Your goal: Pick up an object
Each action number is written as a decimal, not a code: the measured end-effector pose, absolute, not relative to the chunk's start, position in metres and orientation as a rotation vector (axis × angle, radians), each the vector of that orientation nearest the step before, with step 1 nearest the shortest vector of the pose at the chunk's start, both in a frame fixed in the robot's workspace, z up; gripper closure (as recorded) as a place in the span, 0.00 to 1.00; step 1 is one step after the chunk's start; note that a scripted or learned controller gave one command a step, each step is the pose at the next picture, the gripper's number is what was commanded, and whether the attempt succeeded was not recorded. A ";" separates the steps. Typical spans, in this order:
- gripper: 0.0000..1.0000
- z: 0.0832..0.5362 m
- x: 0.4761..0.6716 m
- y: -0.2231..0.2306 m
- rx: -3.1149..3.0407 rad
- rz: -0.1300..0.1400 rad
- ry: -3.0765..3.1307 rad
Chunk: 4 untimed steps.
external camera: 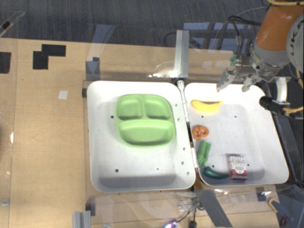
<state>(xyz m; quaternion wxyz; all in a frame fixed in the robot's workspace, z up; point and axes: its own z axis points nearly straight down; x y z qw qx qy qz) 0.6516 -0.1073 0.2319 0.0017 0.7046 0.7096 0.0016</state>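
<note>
Camera view: pincer [235,83] spread and holding nothing, above the banana [205,106].

1. Lighting: bright, even, from overhead.
2. Shadows: soft, inside the near wall of the left bin [137,182].
3. Glare: pale reflections on the bench [42,141], beyond the bins.
4. Focus: slightly soft throughout; small items lack fine detail.
</note>
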 end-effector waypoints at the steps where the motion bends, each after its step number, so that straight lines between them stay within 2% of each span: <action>1: 0.00 0.123 0.670 -0.083 2.256 0.004 2.182; 2: 0.00 0.089 0.667 -0.087 2.187 0.009 2.246; 3: 0.00 0.187 0.670 -0.020 2.506 0.008 1.890; 4: 0.00 0.096 0.671 -0.077 2.187 0.007 2.248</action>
